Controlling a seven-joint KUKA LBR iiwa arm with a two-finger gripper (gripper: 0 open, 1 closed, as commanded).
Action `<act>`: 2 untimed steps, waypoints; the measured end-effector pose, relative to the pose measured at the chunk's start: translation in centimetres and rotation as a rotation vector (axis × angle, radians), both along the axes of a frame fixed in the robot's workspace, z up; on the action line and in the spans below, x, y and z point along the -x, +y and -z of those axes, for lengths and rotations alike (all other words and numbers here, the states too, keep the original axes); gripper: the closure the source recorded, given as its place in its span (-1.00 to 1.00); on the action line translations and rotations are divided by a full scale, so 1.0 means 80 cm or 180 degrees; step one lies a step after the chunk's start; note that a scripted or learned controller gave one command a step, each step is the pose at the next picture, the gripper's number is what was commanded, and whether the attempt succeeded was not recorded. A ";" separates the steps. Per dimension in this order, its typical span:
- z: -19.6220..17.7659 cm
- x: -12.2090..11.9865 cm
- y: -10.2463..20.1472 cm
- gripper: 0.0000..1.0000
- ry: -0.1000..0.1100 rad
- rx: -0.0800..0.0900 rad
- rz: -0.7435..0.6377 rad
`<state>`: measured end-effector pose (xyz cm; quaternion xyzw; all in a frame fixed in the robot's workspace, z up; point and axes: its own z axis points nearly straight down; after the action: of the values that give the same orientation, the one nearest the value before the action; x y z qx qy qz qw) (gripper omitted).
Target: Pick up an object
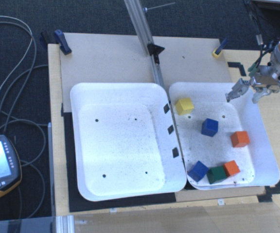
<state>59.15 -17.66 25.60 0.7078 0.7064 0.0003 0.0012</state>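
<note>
A: Where does the gripper (245,92) stand right now?

B: Over the back right corner of the right bin (264,130), fingers spread apart with nothing between them. It looks to be above the rim rather than down among the blocks, though the slanted view makes height hard to judge.

A: And what is there to pick?

B: Six blocks, all in the right bin. A yellow block (184,106) sits near the back left, a blue block (209,127) in the middle, an orange block (239,139) to its right. Along the front edge a second blue block (198,171), a green block (217,174) and a small orange block (232,168) crowd together, touching or nearly so.

A: Which would you go for?

B: The middle blue one or the orange one beside it. Both stand apart from their neighbours, so the fingers can straddle a block without knocking another. I'd line the fingers up square with two flat faces, come straight down, and close only once they are well below the top. The front cluster is a poor choice; a finger would likely land on a neighbour.

A: Anything unclear?

B: The arm is cut off at the right edge, so its pose is mostly a guess. The left bin (81,130) shows just dark specks.
</note>
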 end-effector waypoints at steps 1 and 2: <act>0.068 0.012 -0.050 -1.00 0.0032 -0.0006 0.0006; 0.191 0.024 0.059 -1.00 0.0039 -0.0025 -0.0025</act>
<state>57.21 -12.91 10.28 0.7050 0.7092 -0.0012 -0.0059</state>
